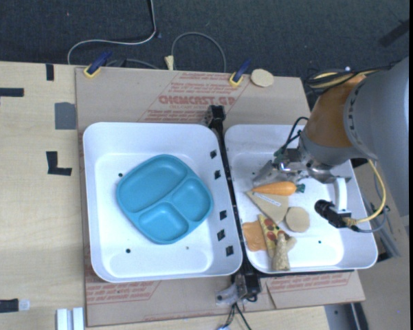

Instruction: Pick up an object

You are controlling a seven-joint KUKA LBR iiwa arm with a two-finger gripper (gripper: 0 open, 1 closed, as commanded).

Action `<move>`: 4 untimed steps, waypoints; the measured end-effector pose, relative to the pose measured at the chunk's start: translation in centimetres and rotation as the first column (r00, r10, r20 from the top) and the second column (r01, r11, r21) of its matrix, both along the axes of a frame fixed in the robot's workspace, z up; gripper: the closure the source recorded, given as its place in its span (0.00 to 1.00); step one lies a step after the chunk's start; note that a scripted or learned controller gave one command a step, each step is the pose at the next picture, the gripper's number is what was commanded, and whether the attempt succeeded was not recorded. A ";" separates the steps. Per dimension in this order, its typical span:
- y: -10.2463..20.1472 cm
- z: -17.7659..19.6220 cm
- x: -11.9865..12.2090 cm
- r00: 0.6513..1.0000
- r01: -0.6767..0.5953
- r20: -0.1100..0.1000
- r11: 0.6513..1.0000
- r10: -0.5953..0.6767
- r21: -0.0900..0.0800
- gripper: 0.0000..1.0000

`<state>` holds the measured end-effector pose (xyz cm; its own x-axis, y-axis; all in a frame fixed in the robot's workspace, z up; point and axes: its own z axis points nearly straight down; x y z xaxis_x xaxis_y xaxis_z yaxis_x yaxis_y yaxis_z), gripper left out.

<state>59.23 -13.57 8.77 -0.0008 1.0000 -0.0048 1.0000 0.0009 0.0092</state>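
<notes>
- The gripper (pixel 283 165) hangs low just above the carrot (pixel 275 188), evidently lining up a grasp.
- Jaw state: cannot tell.
- Other toy food (pixel 273 232) lies below the carrot.

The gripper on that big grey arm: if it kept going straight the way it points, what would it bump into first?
Probably the orange carrot lying just below and left of the gripper in the right bin, though depth is hard to judge from above.

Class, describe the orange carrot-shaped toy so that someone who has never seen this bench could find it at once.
Start at the right-hand shallow white bin, the one the grey arm reaches into. The orange carrot-shaped toy lies near that bin's middle, just below the claw. Unlike the flat tan wedge and pale round disc beneath it, it is long, rounded and bright orange.
</notes>
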 end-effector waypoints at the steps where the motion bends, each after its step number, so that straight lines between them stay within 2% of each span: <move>1: -0.3 0.0 -1.5 1.000 -0.001 0.002 1.000 0.001 0.001 0.00; 2: -6.4 11.3 -1.1 1.000 0.003 0.000 1.000 -0.003 -0.001 0.00; 3: -1.1 -0.7 -0.8 1.000 -0.003 -0.006 1.000 0.003 0.001 0.00; 4: -4.4 8.1 0.3 1.000 0.001 -0.004 1.000 -0.001 0.002 0.00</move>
